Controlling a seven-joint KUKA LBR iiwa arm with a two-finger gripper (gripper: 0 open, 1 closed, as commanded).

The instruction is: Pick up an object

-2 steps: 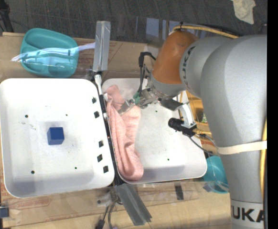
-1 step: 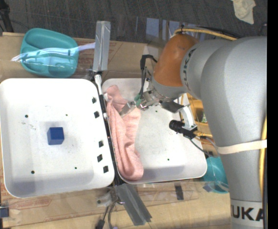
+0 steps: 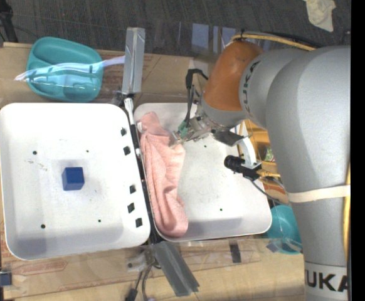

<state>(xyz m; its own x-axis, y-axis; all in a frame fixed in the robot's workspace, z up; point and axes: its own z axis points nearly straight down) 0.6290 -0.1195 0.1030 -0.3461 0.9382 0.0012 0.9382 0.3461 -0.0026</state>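
From my remote seat I see the grey arm w/ orange band reaching in from the right, over the right shallow white plastic bin. The pincer sits low at the upper end of a pink crumpled cloth towel, right at the cloth's top edge; it looks to be touching or just above the fabric, but I can't tell whether its tips are apart or together, since the wrist body hides them. No cloth is clearly seen between them. The pink towel lies along the left wall of the right bin, stretched from near the top corner down toward the bottom corner. The left shallow white plastic bin holds a small blue cube, left of centre, well apart from the arm. On the brown cardboard-covered table, above the left bin, lies a teal plastic scoop-shaped container. Another teal item peeks out beside the right bin's lower right corner, partly hidden by the arm. A crumpled pale rag lies on the dark floor at top right.
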